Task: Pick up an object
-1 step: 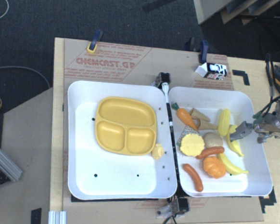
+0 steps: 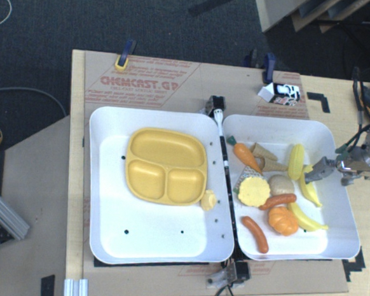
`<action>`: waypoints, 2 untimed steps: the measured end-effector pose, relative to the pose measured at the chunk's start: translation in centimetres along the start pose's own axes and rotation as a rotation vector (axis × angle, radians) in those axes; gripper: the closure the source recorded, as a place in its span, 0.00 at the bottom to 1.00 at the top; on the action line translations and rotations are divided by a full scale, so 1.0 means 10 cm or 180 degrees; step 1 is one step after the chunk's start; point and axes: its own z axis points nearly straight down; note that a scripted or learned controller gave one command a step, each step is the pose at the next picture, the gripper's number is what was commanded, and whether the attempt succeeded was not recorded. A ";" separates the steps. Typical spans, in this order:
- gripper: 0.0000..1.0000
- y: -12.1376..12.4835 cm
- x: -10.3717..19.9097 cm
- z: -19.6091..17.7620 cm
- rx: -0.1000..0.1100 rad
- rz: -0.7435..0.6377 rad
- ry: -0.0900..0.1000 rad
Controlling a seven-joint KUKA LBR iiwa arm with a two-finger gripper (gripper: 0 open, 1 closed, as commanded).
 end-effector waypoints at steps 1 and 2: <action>0.00 0.04 0.03 0.44 0.0017 -0.0003 0.0008; 0.00 0.03 0.05 1.08 0.0023 0.0000 0.0011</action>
